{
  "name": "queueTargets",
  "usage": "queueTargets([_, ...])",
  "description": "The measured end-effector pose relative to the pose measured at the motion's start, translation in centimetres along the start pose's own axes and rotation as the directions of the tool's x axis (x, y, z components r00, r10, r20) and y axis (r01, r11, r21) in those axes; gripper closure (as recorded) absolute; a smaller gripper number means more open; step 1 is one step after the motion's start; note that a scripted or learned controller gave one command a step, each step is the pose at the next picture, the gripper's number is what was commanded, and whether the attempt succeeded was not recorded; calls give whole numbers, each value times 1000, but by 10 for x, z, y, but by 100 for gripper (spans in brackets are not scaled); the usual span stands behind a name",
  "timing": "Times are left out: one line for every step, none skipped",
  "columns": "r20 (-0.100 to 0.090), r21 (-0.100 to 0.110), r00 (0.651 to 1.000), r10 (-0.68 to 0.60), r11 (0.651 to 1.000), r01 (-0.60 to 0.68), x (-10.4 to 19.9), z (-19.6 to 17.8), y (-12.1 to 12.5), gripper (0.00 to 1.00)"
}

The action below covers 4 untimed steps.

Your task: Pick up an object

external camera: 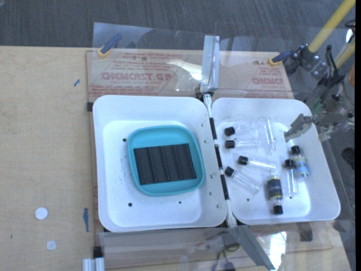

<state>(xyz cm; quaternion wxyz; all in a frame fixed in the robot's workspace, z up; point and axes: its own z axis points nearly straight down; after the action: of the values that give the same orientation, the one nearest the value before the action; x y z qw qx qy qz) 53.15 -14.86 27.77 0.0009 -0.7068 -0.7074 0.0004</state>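
Note:
The right bin (321, 208) holds several small clear vials with black caps. One vial (274, 188) with dark contents and a yellow band lies near the bin's front. Another, with a blue label (302, 168), lies close to the right wall. Two empty vials (251, 164) (241, 178) lie near the centre divider, and further black caps (229, 131) (229, 144) sit toward the back left. My gripper (297, 126) hangs over the bin's back right corner, above and behind the blue-label vial, with nothing seen in it.
The left bin (110, 151) holds a teal tray (164, 161) with a dark slotted insert. A clear plastic sheet and a metal post (210, 61) stand behind the bins. Cables and a yellow pole (333, 21) crowd the back right. Bare wooden bench (45, 123) spreads to the left.

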Motion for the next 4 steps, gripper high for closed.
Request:
queueTargets([0, 1, 996, -92, 996, 92, -39, 67, -42, 0])
queueTargets([-5, 0, 984, -178, 984, 178, -73, 151, -7, 0])
queueTargets([-5, -5, 976, -217, 976, 217, -67, 176, 8, 0])
queueTargets([3, -6, 972, -235, 972, 235, -54, 190, 23, 0])
